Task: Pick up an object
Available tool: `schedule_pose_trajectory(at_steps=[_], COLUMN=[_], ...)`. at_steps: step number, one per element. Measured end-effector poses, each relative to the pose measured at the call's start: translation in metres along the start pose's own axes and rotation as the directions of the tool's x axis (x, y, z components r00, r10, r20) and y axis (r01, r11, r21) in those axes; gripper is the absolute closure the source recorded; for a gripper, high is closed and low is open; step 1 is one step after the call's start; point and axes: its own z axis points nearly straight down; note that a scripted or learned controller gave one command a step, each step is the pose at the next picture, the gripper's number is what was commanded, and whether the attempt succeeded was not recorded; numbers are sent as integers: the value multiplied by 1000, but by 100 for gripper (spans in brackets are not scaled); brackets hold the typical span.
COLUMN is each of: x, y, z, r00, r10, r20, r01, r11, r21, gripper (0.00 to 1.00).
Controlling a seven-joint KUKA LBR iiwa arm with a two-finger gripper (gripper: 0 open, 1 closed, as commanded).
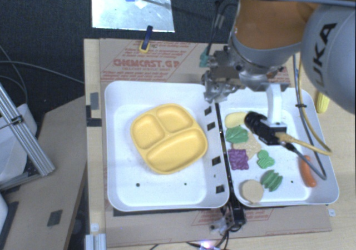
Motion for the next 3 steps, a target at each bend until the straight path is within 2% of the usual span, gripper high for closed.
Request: schedule_pose_trajectory(at_steps=[1, 3], x=[-40, -38], y=[-35, -32], z=[24, 1], r00=[1000, 1000], r10=[4, -10], r20=[2, 1], r01=[-4, 10], r11=[1000, 1000], r21=[7, -2], gripper=[100, 100])
